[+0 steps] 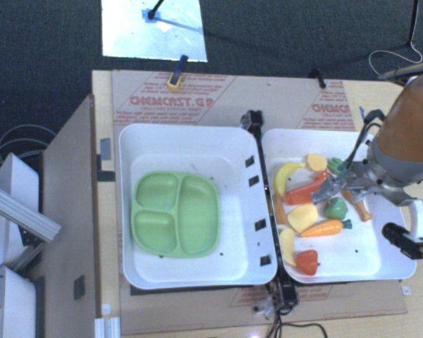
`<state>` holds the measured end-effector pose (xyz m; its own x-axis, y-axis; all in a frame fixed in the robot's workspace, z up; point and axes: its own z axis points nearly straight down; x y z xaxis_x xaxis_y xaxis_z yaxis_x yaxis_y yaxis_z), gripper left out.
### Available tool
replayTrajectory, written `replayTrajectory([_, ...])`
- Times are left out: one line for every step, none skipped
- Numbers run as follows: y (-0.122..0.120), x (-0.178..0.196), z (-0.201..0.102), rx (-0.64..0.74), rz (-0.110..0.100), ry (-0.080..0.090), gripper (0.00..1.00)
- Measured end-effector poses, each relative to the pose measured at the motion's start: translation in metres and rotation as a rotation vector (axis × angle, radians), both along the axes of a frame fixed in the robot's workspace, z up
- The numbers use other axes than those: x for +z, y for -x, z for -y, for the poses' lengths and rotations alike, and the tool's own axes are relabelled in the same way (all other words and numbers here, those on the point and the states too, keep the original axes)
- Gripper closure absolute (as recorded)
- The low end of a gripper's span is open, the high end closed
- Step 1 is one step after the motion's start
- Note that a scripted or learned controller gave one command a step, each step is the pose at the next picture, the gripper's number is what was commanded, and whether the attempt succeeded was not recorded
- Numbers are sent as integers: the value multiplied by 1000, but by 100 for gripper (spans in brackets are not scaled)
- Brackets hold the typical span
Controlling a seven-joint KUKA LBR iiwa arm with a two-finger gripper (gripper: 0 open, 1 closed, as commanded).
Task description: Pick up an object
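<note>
Nearest the camera, a red pepper (307, 261) sits in the right bin (381, 263). Beyond the pepper lie an orange carrot (321, 228), a green vegetable (335, 207) and a banana (287, 174). Above the green vegetable hangs the gripper (334, 186); whether it grips anything cannot be told.

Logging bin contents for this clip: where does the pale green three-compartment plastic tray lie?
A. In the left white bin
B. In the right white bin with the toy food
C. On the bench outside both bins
A: the pale green three-compartment plastic tray lies flat in the left white bin.
</note>
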<state>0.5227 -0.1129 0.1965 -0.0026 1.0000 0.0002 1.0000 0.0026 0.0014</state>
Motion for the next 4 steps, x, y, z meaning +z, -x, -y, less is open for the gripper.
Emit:
replayTrajectory([36,108,-114,13,9,-4,0])
replayTrajectory([38,-19,-189,8,-10,-2,0])
replayTrajectory([-44,-11,-88,-9,7,5,0])
replayTrajectory([39,68,-141,6,1,-3,0])
